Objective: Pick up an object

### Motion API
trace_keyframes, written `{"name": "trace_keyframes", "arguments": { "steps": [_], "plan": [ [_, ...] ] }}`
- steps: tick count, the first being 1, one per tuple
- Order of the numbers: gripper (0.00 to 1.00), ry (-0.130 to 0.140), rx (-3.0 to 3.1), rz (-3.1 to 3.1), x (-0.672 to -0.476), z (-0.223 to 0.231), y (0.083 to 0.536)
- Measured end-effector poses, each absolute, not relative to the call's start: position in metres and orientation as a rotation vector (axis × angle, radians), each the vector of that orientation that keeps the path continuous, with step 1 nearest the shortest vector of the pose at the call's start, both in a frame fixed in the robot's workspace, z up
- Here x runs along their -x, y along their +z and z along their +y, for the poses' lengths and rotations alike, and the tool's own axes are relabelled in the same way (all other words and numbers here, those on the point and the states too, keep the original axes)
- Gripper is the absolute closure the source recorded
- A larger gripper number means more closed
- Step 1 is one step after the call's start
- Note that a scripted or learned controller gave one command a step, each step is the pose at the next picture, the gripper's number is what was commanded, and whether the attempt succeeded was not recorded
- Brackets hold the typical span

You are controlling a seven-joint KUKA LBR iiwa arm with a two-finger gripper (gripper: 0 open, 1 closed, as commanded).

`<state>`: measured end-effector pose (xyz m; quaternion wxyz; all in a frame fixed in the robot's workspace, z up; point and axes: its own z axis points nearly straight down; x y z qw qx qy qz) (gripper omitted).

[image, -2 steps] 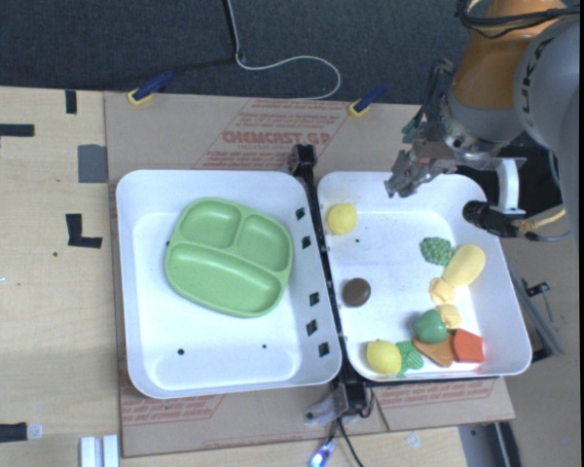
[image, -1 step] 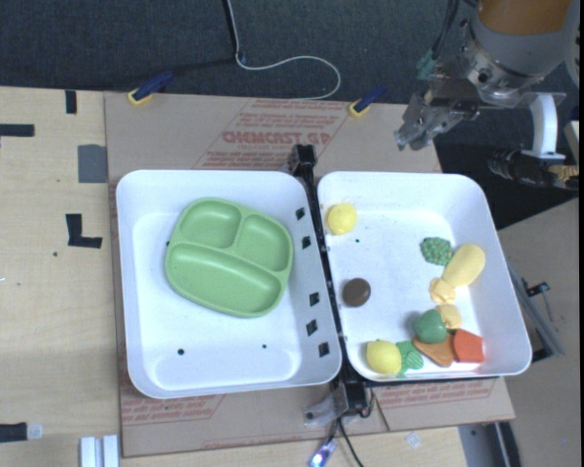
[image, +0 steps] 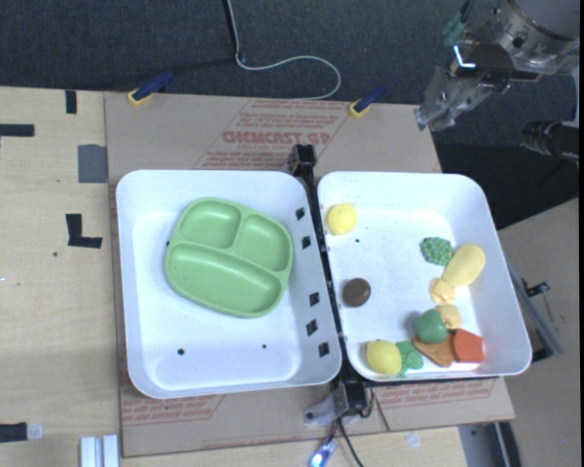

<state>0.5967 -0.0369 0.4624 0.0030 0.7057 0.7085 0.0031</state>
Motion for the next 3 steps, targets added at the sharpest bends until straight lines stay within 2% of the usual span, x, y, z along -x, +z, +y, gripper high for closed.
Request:
{"name": "trace_keyframes", "arguments": {
  "steps": [1,2,3],
  "plan": [
    [1.00,0.008,-2.216,2.217,-0.588,-0.058,0.540],
    [1.00,-0.014,-2.224,2.235,-0.531,-0.003,0.428],
    [1.00,0.000,-2.214,2.231,-0.498,0.055,0.442]
  ]
}}
